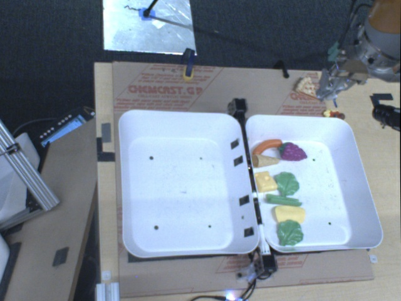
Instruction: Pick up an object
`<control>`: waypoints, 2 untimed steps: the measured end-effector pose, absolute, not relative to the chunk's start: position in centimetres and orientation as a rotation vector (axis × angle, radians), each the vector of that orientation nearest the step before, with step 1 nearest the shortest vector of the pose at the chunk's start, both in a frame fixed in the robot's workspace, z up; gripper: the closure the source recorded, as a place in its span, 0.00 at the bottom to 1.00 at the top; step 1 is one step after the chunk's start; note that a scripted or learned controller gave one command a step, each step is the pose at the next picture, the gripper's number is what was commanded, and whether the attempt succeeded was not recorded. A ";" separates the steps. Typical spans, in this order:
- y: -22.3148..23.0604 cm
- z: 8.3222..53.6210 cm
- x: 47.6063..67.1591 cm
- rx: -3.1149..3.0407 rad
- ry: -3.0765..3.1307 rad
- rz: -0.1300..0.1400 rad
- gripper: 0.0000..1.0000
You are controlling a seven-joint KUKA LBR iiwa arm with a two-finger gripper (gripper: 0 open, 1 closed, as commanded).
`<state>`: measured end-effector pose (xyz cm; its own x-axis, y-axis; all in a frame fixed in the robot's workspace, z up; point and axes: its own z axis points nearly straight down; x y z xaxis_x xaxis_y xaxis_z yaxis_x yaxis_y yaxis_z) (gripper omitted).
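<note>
Above the far right corner of the bench, the gripper [328,91] was seen hovering outside the right bin [351,187]; whether its fingers were spread could not be told. The toy foods, among them purple grapes [293,151] and an orange carrot [268,145], were clustered along that bin's left wall. An isolated piece was best targeted, approached vertically.

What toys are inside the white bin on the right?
Inside the right bin: an orange carrot, purple grapes, yellow cheese pieces, green leafy pieces and a green bean. What lies under them is covered.
</note>
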<state>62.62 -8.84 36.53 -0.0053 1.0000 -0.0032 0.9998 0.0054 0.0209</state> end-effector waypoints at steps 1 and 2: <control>-5.6 49.4 64.4 2.202 2.222 0.018 1.00; -3.0 53.8 66.9 2.210 2.223 0.009 1.00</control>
<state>66.94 -2.98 53.84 -0.0061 1.0000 -0.0007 0.9999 0.0061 0.0092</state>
